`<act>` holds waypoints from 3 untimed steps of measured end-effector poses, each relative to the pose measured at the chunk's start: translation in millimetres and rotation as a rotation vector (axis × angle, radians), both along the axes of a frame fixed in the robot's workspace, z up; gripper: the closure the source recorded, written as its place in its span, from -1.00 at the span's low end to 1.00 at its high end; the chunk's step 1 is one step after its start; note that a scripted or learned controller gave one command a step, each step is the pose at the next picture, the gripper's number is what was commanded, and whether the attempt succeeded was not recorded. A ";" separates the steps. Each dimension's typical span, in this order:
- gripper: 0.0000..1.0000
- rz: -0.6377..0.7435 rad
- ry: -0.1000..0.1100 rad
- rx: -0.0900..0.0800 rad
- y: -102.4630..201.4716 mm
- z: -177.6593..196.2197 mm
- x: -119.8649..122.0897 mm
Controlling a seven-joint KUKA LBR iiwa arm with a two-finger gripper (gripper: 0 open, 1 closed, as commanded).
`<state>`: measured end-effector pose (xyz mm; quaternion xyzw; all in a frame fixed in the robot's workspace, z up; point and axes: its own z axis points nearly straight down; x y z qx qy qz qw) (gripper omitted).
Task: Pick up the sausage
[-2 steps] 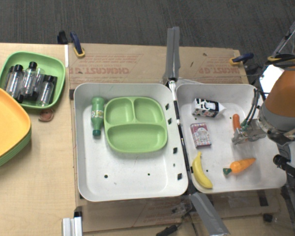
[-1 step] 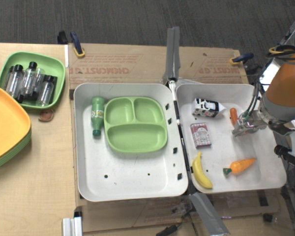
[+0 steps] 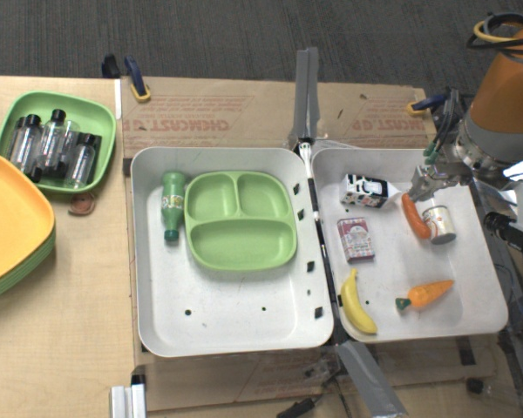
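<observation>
Orange-red sausage (image 3: 414, 217): lies in the right bin (image 3: 488, 316), long axis far-left to near-right, touching a small can (image 3: 438, 223).
Gripper (image 3: 430, 178): just above its far end; finger state I cannot tell.

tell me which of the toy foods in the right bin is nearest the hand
The sausage, reddish-orange, right below the hand; the carrot and banana lie toward the bin's front.

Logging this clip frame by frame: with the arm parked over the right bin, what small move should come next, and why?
Probably a short descent toward the near end of the sausage. The hand sits just above its far end, and a small can lies against the sausage's right side, so closing there risks catching the can. Whether the hand is open can't be made out.
</observation>
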<state>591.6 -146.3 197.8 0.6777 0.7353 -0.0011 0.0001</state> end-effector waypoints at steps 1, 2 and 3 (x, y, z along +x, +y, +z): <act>1.00 0.157 0.000 0.001 -33.3 -86.8 13.8; 1.00 -0.063 -0.001 0.000 -26.9 7.9 -3.3; 1.00 0.171 0.000 0.001 -31.4 -86.5 11.5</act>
